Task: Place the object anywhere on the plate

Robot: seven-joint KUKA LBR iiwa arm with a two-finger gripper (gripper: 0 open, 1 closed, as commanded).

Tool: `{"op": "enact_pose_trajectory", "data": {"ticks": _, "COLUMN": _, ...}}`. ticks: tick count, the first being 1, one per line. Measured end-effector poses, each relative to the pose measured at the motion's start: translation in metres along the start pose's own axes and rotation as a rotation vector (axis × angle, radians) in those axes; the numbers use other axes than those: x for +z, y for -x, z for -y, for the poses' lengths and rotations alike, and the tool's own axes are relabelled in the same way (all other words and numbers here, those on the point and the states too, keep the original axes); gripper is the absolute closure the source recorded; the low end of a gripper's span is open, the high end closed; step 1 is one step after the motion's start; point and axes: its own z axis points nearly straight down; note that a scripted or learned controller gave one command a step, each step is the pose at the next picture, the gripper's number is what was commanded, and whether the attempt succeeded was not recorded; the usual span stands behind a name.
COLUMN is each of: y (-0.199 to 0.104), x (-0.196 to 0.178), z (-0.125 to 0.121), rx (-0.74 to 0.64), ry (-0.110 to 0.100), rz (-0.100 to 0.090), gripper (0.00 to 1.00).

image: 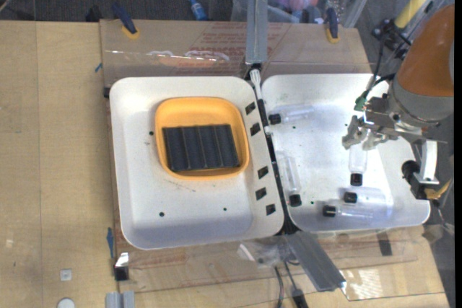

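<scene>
End effector (pixel 359 143) hangs over the right bin (pixel 317 94); its opening I cannot tell. Clear tubes (pixel 357 211) lie near-right: light, slick, best pinched mid-body. Plate (pixel 202 112) waits left.

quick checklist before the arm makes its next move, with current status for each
1. Plate in place: ok, the orange plate sits in the left bin.
2. Landing spot: not ok, a dark ribbed block covers most of the plate.
3. Things to pick within reach: ok, clear tubes with black caps lie in the right bin.
4. Gripper position: ok, it is over the right bin, above the tubes.
5. Something held between the fingers: cannot tell.
6. Path to the plate: ok, just the low divider between the bins.
</scene>
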Motion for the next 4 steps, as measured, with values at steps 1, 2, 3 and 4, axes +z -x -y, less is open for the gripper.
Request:
{"op": "enact_pose_trajectory", "data": {"ticks": 1, "y": 0.0, "x": 0.0, "z": 0.0, "rx": 0.0, "ry": 0.0, "rz": 0.0, "gripper": 0.0}}
{"op": "enact_pose_trajectory", "data": {"ticks": 2, "y": 0.039, "x": -0.024, "z": -0.079, "rx": -0.182, "ry": 0.003, "rz": 0.002, "gripper": 0.0}}
{"op": "enact_pose_trajectory", "data": {"ticks": 3, "y": 0.056, "x": -0.001, "z": -0.124, "rx": -0.517, "ry": 0.005, "rz": 0.003, "gripper": 0.0}}
{"op": "enact_pose_trajectory", "data": {"ticks": 4, "y": 0.054, "x": -0.012, "z": -0.125, "rx": -0.521, "ry": 0.011, "rz": 0.006, "gripper": 1.0}}
